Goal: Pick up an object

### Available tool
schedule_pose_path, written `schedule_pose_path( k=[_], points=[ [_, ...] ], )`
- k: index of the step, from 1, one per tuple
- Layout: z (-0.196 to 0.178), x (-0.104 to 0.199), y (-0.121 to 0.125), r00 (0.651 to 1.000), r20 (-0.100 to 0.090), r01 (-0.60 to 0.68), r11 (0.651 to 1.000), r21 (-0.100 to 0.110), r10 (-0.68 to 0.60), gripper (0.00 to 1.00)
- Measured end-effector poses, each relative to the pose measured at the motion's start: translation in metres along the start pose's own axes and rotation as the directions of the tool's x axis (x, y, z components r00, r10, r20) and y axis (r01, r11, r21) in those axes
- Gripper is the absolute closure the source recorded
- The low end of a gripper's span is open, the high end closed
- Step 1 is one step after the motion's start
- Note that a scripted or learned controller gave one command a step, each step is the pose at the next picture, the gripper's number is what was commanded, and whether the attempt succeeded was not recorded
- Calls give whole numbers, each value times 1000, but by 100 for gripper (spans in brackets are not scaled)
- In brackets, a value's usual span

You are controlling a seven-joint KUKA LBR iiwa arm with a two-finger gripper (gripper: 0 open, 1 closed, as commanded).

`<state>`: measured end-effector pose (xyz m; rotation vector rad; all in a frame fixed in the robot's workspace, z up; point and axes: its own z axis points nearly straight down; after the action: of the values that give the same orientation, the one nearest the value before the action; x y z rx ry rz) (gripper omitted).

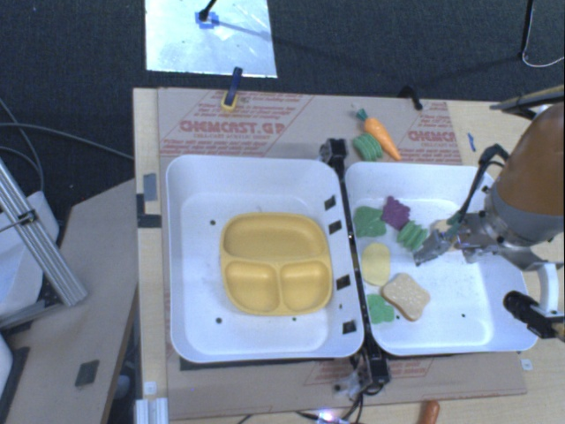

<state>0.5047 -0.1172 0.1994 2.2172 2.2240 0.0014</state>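
The right bin [459, 321] holds several toy foods: a purple piece [395, 211], a green leafy piece [369, 223], a green ridged piece [410, 235], a pale yellow piece [376, 262], a slice of toast [405, 296] and another green piece [380, 308]. My gripper [431, 247] hangs low in this bin, just right of the green ridged piece and above the toast. Nothing shows between its fingers.
In the left bin [190, 325] lies a yellow divided plate [274, 263]. A toy carrot [381, 134] and a green piece [367, 147] rest on the cardboard behind the right bin. My arm covers that bin's right side.
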Motion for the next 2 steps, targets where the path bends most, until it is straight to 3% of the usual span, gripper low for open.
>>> schedule_pose_path(
  k=[1, 2],
  points=[
    [121, -68, -7, 1000, 1, -8, 1000, 4, 8, 0],
    [115, -90, -19, 1000, 0, -4, 1000, 1, 4, 0]
  ],
)
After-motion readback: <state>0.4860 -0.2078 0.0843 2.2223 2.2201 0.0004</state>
